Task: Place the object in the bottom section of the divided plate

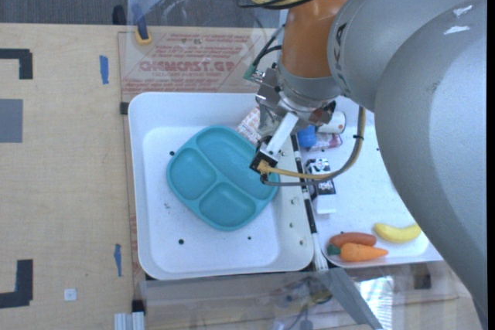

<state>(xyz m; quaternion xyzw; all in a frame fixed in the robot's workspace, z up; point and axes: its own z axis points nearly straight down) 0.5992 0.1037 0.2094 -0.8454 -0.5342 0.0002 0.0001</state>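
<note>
The blue divided plate [220, 178] is lying flat in the middle of the left bin [155, 243], its length slanting from 10 o'clock toward 4 o'clock. The arm [402, 50] is reaching in from 3 o'clock, and the jaws are hanging over the plate's 3 o'clock rim. Whether they are wide, narrow or gripping anything cannot be told from this angle. A patterned packet [249, 122] is lying just beside the plate at its 1 o'clock. In the right bin [367, 189], a banana [398, 231] is lying at 5 o'clock. A carrot [362, 251] and a red piece [352, 239] are resting together at 6 o'clock. Which item is the object to be placed cannot be told.
</note>
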